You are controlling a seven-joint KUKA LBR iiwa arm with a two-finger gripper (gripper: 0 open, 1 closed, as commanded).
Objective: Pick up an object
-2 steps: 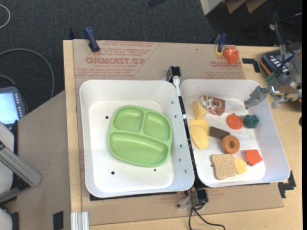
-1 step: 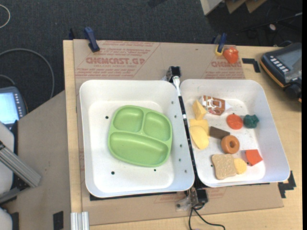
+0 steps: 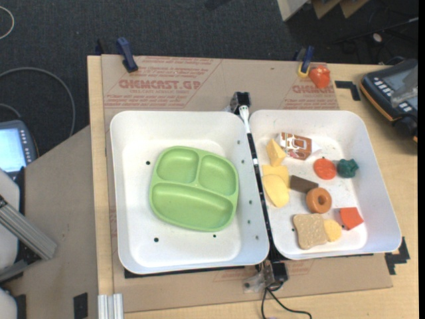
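The right bin (image 3: 372, 171) holds several toy foods: a red-and-white packet (image 3: 295, 145), a yellow wedge (image 3: 275, 151), a yellow banana-like piece (image 3: 276, 185), a brown bar (image 3: 303, 183), a brown donut (image 3: 319, 201), a red tomato (image 3: 325, 169), a dark green piece (image 3: 346, 168), a red block (image 3: 350, 217), a bread slice (image 3: 309, 231) and a small yellow piece (image 3: 332, 230). The left bin (image 3: 126, 178) holds a green divided plate (image 3: 194, 188) with nothing on it.
Both bins sit on a cardboard sheet (image 3: 166, 82) held by blue clamps (image 3: 126, 53). An orange object (image 3: 319, 76) lies on the cardboard behind the right bin. A black-and-yellow device (image 3: 395, 92) rests at the far right. A black clip (image 3: 240, 102) joins the bins.
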